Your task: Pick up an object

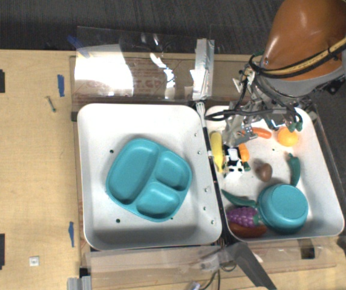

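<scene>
While the arm (306, 35) hangs over the twelve o'clock end of the right bin (329, 180), the pick looks barely begun: nothing sits visibly between the fingers, and every toy lies on the bin floor. The gripper (241, 132) is low among cables near the bin's eleven o'clock corner, and whether it is spread or pressed together I cannot tell, as the wrist and wiring hide it.

Just below it, toward six o'clock, lie a yellow banana (216, 151) along the bin's nine o'clock wall and a small black-and-white toy (234, 161) beside it. An orange carrot (259, 133) lies just at three o'clock of the gripper, with an orange fruit (287, 137) further that way. A brown piece (264, 171) sits mid-bin, a green pepper (294, 169) at three o'clock of it, and a teal bowl (285, 207) and purple grapes (244, 217) toward six o'clock.

The left bin (100, 132) holds a teal divided plate (149, 178).

Judging from this, descent to the nearest toys seems underway; closing, lifting and clearing the bin all remain.
</scene>
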Controlling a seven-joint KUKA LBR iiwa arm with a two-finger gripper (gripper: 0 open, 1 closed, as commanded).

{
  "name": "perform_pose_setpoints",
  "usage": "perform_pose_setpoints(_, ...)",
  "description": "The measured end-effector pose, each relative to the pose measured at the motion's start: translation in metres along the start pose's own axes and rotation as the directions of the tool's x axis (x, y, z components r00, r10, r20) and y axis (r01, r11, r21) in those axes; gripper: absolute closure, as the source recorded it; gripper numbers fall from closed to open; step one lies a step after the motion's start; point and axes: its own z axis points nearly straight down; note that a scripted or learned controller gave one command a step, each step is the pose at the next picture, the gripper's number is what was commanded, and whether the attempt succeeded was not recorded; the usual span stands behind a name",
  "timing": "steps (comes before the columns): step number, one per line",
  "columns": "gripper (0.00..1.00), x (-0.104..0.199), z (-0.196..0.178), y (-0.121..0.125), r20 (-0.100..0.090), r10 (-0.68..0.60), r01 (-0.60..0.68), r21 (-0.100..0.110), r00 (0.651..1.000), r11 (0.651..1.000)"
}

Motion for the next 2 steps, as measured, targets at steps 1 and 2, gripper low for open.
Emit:
perform_pose_setpoints(1,1.0,-0.084,-0.01,0.0,0.002,-0.035,0.035,0.0,0.999,0.999)
perform_pose_setpoints(2,1.0,-0.1,0.028,0.059,-0.005,-0.053,0.053,-0.003,0.999,0.999)
